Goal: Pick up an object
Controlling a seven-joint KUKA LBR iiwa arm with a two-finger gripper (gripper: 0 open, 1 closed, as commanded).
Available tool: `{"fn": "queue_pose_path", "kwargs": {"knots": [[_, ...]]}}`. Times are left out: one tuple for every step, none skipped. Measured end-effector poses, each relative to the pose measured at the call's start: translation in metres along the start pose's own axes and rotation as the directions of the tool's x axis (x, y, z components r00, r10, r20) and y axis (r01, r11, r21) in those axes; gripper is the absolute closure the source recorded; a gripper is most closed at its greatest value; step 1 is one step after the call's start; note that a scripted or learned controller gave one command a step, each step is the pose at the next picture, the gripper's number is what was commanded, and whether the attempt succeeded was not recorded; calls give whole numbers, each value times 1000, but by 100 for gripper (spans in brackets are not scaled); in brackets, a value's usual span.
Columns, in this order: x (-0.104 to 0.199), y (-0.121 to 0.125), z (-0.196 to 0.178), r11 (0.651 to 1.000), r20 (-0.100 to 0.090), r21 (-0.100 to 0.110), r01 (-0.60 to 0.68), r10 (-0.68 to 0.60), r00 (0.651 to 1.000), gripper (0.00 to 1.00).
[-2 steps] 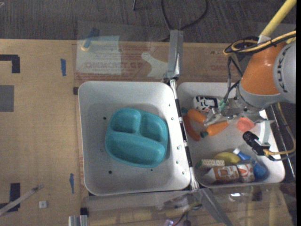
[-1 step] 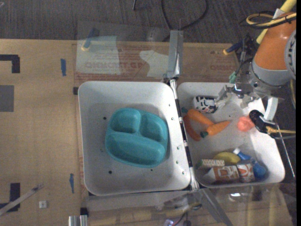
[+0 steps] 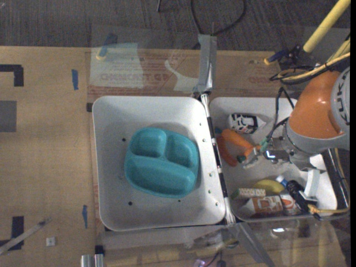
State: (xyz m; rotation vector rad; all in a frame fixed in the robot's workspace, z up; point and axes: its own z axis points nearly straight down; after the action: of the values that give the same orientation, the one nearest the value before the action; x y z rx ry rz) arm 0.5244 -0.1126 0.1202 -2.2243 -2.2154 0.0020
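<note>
Left bin [image 3: 105, 149]: we see a teal divided tray [image 3: 162, 161] inside, near centre.
Right bin [image 3: 245, 214]: carrot [image 3: 236, 141], banana [image 3: 269, 186], small carton [image 3: 271, 204], b/w item [image 3: 243, 122].
Gripper [image 3: 251, 158]: low in right bin, tips just beside carrot's lower end; fingers look parted w/ nothing between, tho blurry.

A teal divided tray [image 3: 162, 161] lies in the left bin [image 3: 105, 115]. In the right bin [image 3: 222, 107], the gripper [image 3: 250, 159] sits low beside an orange carrot [image 3: 235, 142]. A banana [image 3: 269, 186] and a small carton [image 3: 270, 204] lie toward the lower right.
</note>
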Motion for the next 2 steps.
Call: {"fn": "queue_pose_path", "kwargs": {"knots": [[-40, 66, 32, 996, 1, -10, 86, -86, 996, 0], [-10, 127, -82, 996, 3, -7, 85, -85, 996, 0]]}}
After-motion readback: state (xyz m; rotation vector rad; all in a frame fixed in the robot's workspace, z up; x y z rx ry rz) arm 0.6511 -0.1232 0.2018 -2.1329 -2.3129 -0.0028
